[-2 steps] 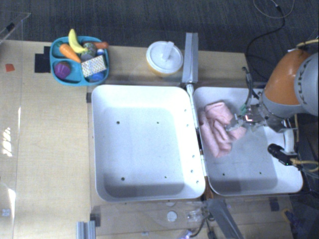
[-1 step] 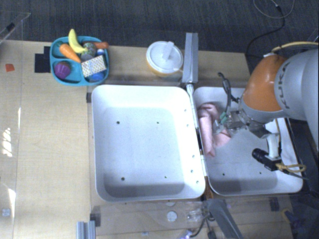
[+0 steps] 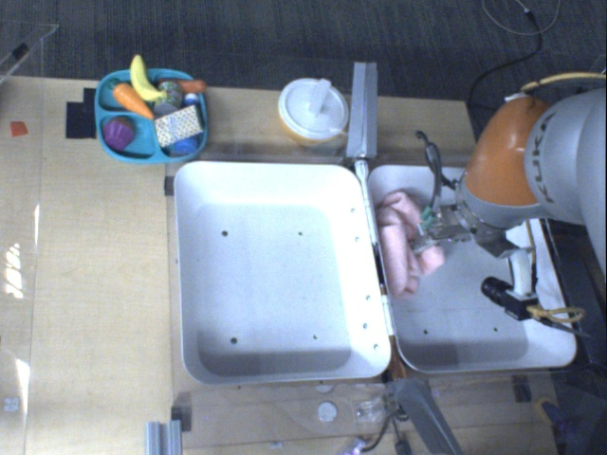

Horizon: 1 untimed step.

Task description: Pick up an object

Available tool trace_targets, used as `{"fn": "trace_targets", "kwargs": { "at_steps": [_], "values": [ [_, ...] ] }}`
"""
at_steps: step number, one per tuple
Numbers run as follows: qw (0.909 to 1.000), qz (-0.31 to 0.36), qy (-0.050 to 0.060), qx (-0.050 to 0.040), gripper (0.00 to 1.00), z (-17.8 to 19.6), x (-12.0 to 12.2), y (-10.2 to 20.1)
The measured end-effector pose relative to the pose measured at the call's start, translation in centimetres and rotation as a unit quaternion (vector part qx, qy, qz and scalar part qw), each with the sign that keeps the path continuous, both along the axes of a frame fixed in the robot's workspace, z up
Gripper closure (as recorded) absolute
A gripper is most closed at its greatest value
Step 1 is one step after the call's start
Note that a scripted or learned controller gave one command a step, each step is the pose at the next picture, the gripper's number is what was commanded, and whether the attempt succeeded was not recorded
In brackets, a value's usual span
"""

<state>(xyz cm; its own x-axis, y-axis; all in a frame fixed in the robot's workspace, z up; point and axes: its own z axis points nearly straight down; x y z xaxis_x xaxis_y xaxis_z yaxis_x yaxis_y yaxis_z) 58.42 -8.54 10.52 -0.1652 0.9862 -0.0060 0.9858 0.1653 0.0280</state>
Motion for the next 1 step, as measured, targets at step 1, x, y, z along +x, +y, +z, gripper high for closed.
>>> {"fn": "trace_targets", "kwargs": {
  "at_steps": [1],
  "values": [
    [0.9927,0.120,0.008,-0.0023,1.00,12.68,4.71,1.73]
  ]
}}
